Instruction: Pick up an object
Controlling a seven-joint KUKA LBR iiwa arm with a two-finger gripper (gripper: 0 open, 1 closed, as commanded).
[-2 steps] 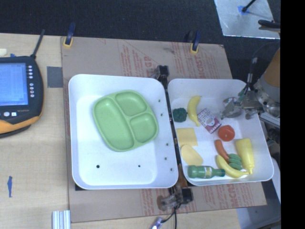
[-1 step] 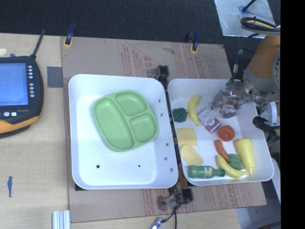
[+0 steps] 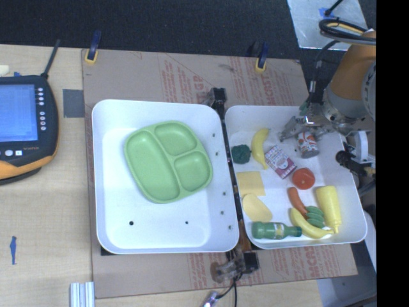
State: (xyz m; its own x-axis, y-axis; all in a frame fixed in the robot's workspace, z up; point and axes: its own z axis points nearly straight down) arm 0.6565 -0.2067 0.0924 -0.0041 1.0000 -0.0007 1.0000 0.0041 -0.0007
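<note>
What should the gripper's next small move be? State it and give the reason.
Probably a short straight descent onto the small can. The gripper sits at the right bin's far end, right above the can, with nothing visibly between its fingers. The can stands apart from the snack packet and tomato, so closing there looks least crowded.

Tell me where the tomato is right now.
The tomato lies in the right bin, just below the pink packet and above the carrot.

Light wooden bench [image 3: 45, 235], brown cardboard sheet [image 3: 166, 75] clamped with blue clips [image 3: 93, 47], dark carpet floor [image 3: 160, 11] behind, handheld control screen [image 3: 22, 126] at left, pale floor patch [image 3: 319, 8].
</note>
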